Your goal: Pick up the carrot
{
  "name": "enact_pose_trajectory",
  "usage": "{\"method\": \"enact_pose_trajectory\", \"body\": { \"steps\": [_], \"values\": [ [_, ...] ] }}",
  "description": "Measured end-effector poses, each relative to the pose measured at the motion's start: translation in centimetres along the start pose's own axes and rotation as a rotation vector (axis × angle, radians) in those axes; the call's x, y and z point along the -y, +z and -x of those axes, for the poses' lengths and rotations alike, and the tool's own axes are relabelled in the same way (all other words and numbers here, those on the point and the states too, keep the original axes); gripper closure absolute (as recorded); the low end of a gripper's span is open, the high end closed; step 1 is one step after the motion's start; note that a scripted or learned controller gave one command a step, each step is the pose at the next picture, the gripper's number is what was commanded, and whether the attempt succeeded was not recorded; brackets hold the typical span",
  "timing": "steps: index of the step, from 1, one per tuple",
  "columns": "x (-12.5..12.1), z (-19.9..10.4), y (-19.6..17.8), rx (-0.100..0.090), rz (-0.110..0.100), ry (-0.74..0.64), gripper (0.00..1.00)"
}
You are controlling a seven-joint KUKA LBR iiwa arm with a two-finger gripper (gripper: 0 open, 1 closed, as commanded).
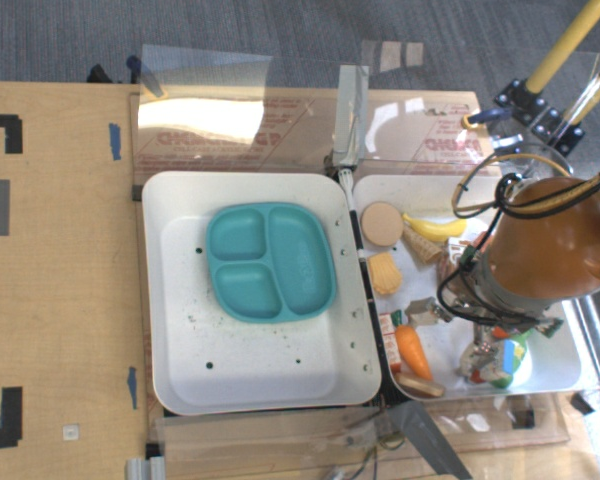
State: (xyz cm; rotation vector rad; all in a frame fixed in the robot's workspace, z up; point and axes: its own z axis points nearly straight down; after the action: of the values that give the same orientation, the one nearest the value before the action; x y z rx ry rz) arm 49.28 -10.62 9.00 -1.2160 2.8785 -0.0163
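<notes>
The carrot (411,351) is seen lying at the right bin's (560,368) near-left corner, tight among other play food, a tan piece (417,385) touching its lower end. The jaws (485,356) hang just to its right; their state cannot be told. A neighbour is judged likely to be caught, or the carrot nudged against the wall.

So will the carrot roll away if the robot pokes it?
Maybe a little. The carrot looks rounded and tapered, so it would likely curve rather than roll straight. It looks smooth and stiff, perhaps plastic, so it might slip. The bin wall alongside should stop it.

Orange carrot (411,351), teal plate (271,261), yellow banana (436,229), white bins (170,298).
</notes>
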Motion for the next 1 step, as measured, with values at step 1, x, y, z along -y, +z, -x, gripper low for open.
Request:
{"method": "enact_pose_trajectory", "body": {
  "steps": [1],
  "values": [
    [0.04, 0.98, 0.07, -0.005, 0.005, 0.088, 0.0]
  ]
}}
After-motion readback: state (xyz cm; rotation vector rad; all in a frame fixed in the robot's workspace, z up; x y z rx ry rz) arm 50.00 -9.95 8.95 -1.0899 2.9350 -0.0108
